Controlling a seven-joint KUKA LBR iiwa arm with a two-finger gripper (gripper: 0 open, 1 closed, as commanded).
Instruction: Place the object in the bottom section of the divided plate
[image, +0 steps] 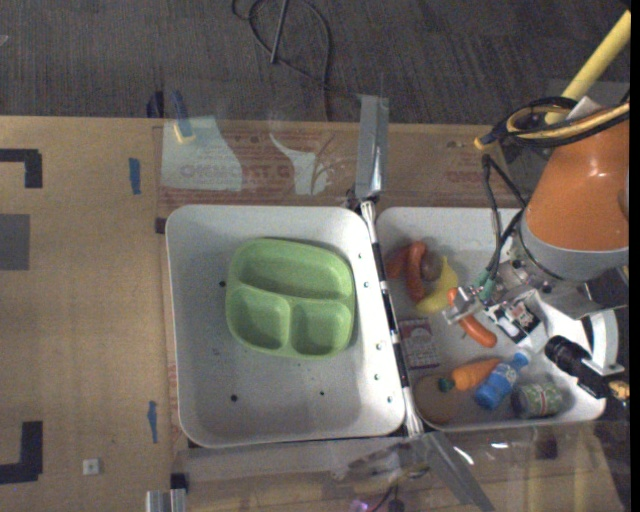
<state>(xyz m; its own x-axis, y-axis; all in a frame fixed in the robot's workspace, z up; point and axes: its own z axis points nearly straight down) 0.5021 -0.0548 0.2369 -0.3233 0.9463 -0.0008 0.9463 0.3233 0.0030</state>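
A green divided plate (291, 297) lies in the left bin (200, 390), with one long section at the top and two smaller ones at the bottom, all bare. My gripper (466, 306) hangs low over the right bin (440, 408), at its middle. Just below and right of it lies a small orange-red sausage-shaped toy (481, 333), close to the gripper tip. A yellow banana (441, 291) sits just left of the gripper.
The right bin also holds an orange-red pepper (414, 270), a brown round piece (430, 265), a dark red packet (422, 345), a carrot (472, 376), a blue bottle (500, 384) and a green can (540, 399). A metal divider (385, 310) separates the bins.
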